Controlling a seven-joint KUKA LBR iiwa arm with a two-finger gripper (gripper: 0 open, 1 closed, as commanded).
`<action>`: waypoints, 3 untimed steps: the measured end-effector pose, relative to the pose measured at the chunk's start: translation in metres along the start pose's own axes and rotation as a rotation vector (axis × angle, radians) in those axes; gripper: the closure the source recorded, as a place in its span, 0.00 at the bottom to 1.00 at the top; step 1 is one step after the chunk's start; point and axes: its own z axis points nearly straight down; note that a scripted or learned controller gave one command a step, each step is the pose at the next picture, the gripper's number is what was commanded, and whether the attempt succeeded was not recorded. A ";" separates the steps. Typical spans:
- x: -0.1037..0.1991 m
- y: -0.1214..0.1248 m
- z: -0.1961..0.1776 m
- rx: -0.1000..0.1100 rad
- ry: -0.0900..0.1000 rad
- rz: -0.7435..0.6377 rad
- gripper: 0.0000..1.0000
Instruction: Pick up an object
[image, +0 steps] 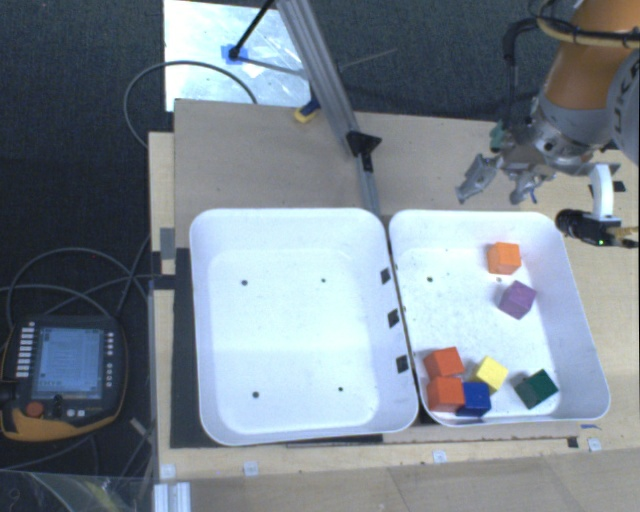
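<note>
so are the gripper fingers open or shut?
Open: the gripper hangs above the right bin's far rim, its two fingers splayed apart with nothing between them.

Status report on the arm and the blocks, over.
Gripper open, above the right bin's far rim, holding nothing. Nearest: orange block, purple block. Nothing in the way.

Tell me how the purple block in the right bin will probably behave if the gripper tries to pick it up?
The purple block looks like a small solid cube with flat faces, so it is probably stiff and unlikely to roll. It seems light for its size. It sits turned at an angle to the right bin walls, so the gripper could nudge it round or push it aside.
</note>
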 end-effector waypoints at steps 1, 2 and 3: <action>0.000 0.000 0.000 0.000 -0.001 0.000 0.00; -0.004 0.006 0.059 0.004 0.000 0.003 0.00; 0.004 0.010 0.115 0.004 0.001 0.000 0.00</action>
